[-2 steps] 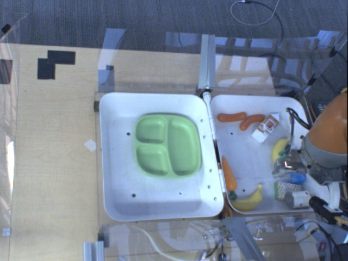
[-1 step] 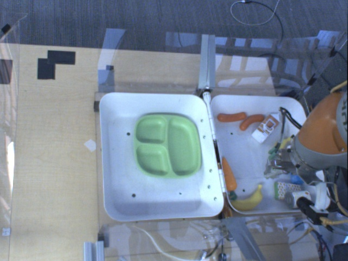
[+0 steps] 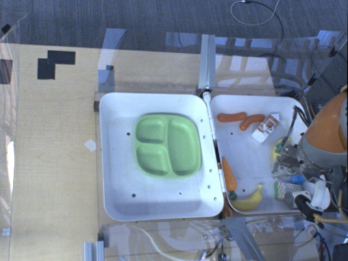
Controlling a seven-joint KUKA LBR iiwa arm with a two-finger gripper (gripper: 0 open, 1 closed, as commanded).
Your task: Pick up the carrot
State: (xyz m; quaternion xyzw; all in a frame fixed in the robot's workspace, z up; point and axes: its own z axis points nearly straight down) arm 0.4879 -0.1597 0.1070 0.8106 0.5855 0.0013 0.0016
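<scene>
Carrot (image 3: 229, 175) lies well left of the gripper (image 3: 287, 162), against the right bin's (image 3: 247, 145) left wall; gripper's state cannot be told.

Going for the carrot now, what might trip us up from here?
1. The carrot lies tight along the right bin's left wall, so the claw may hit the wall rather than straddle it.
2. The banana sits right at the carrot's lower end and may get nudged or grabbed instead.
</scene>
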